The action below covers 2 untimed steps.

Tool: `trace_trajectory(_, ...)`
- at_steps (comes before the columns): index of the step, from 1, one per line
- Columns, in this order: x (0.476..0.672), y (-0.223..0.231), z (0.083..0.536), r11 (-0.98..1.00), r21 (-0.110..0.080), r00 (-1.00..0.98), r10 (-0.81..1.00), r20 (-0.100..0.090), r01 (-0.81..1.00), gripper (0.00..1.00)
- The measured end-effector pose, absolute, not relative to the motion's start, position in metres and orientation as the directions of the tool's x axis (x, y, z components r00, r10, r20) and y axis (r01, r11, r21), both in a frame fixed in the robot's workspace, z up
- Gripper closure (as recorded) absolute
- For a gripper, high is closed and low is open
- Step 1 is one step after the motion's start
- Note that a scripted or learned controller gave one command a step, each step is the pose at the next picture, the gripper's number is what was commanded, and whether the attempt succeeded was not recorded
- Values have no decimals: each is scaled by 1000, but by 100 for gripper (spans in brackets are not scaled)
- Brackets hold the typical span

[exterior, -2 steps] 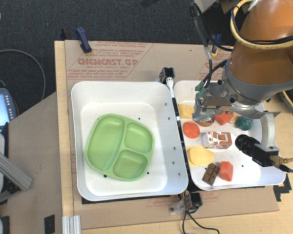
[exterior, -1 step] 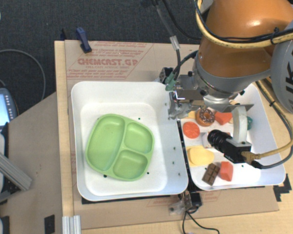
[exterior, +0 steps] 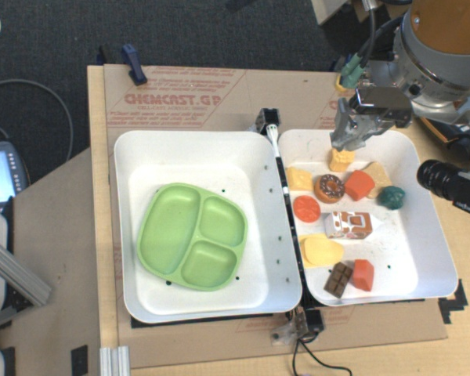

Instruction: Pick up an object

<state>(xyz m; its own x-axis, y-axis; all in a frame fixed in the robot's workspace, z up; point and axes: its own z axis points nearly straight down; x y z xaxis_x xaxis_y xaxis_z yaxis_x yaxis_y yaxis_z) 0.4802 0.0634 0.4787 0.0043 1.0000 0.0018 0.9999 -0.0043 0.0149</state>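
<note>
Hand (exterior: 346,142) poised directly over the small yellow cheese-like block (exterior: 341,160) at the far edge of the right bin (exterior: 431,233), beyond the chocolate donut (exterior: 329,187); whether it is open or closed cannot be told. Good practice: descend vertically, centred, clear of the donut.

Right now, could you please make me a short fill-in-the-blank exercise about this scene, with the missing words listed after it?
1. The green divided plate lies in the ____ bin.
2. The plate has ____ compartments.
3. The gripper hangs over the far end of the right bin, just above a small ____ block.
4. The chocolate doughnut lies between a yellow piece and an ____ piece.

Missing words: left; three; yellow; orange
</note>
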Motion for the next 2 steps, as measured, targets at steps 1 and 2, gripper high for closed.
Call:
trace_trajectory(1,476,101,227,0,-18,0,1000,-3,1000,100)
trace_trajectory(2,533,59,241,-5,4,5,1000,-2,1000,100)
